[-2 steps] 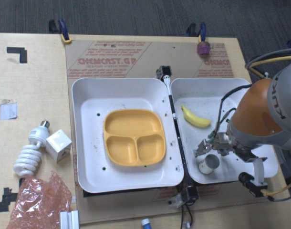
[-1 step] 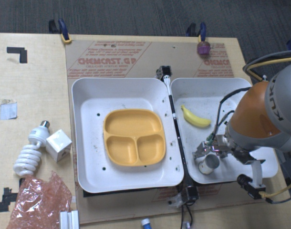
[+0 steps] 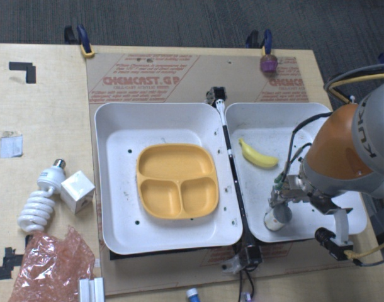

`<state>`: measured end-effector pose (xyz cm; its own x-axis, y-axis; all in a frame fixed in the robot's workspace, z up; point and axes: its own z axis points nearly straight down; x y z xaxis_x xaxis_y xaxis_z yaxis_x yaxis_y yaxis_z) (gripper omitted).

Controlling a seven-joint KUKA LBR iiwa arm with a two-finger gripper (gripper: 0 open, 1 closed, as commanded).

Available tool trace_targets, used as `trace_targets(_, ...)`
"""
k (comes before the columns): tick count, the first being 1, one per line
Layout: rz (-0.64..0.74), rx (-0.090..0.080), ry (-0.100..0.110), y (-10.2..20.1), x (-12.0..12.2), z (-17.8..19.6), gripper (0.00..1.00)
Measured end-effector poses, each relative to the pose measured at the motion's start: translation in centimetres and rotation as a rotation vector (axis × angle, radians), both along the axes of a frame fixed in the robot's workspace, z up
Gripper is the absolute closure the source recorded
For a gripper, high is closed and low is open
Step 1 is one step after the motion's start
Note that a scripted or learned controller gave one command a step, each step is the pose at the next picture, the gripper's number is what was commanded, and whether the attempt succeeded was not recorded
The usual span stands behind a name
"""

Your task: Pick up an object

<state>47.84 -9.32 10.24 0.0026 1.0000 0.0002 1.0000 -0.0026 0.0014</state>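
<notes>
So I've got 2 shallow white bins side by side on the counter. The left bin has 1 thing in it: a yellow-orange plastic tray with 3 compartments, rounded corners, smooth and matte, sitting about in the middle. The right bin has 1 banana, yellow and curved, lying near the bin's upper left, close to the divider between the 2 bins. My gripper is down in that same right bin, near its lower left corner, well apart from the banana. There's a small pale roundish thing right at the tip, can't tell what it is or whether I'm actually gripping it, honestly can't tell.

Outside the bins, on the counter's left: 1 white spiral light bulb, 1 small white cube touching it, and 1 crinkly reddish plastic bag.
</notes>
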Motion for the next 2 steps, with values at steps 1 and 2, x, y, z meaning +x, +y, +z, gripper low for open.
trace_targets(1,0.0,0.0,0.0,0.0,0.0,0.0,0.0)
trace_targets(2,0.001,0.0,0.002,0.1,-0.1,-1.0,0.0)
